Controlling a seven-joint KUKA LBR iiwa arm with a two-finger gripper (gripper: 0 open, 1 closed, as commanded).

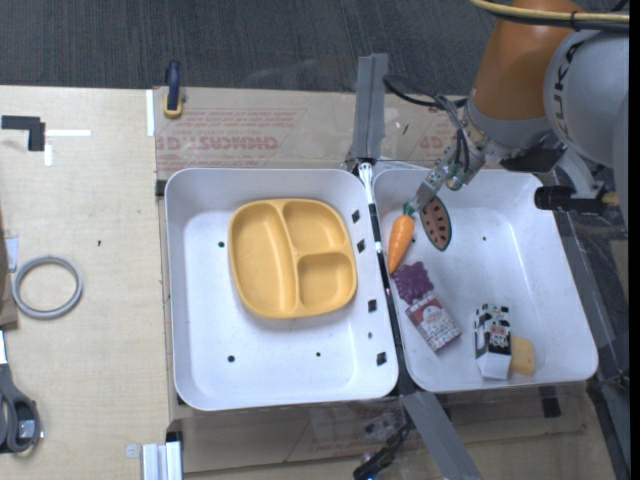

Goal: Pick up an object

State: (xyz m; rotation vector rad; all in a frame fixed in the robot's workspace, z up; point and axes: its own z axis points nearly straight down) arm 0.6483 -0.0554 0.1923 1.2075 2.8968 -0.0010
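My gripper (438, 192) hangs over the back left part of the right bin (560, 298). It is shut on the top of a toy watermelon slice (436, 225), which dangles below the fingers, red with dark seeds and a green rim. Just left of the slice an orange carrot (400, 240) leans against the bin's left wall. A purple bunch of grapes (412, 281) and a small red-and-white carton (433, 325) lie farther forward. A cow-patterned carton (491, 340) and a yellow cheese block (521, 356) sit near the front right.
The left bin (200, 358) holds a yellow divided plate (293, 256). A divider rail (378, 258) separates the two bins. On the bench to the left lie a roll of tape (45, 286) and scissors (15, 420).
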